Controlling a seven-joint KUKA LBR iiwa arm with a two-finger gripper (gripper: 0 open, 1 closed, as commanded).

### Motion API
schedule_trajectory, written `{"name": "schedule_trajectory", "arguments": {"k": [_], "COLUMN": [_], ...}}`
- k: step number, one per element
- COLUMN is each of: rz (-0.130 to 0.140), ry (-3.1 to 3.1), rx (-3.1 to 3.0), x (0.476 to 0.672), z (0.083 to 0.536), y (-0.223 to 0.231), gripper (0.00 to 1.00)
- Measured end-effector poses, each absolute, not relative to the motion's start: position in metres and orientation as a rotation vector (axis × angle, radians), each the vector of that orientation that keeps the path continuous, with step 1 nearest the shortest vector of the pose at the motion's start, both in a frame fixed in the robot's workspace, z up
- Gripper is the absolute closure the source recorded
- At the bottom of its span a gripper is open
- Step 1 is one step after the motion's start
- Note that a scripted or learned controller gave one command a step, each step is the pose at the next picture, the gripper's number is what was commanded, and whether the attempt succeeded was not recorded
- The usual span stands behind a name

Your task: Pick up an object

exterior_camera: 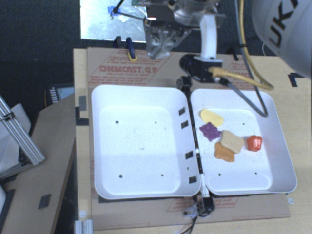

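In the right bin [278, 130] lie several small things: a pale yellow piece [211, 116], a purple piece [210, 131], a tan square piece [232, 141] resting partly on an orange piece [224, 153], and a red piece [254, 143]. My gripper [159, 47] hangs high above the bench's far edge, behind the left bin [102, 130] and well away from all the pieces. Nothing shows between its fingers.
A brown cardboard sheet [122, 67] with red print lies under both bins. A yellow cable [243, 77] runs over the far rim of the right bin. Metal rails [19, 135] stand left of the bench.
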State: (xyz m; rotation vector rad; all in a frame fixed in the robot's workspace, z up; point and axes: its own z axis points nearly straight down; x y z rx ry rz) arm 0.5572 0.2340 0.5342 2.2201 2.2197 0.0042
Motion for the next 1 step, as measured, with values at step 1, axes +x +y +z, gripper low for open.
{"name": "schedule_trajectory", "arguments": {"k": [1], "rz": [0.003], "ry": [2.215], "rx": [2.225], "x": [0.5162], "z": [0.5362], "y": [0.1633], "gripper": [1.0]}}
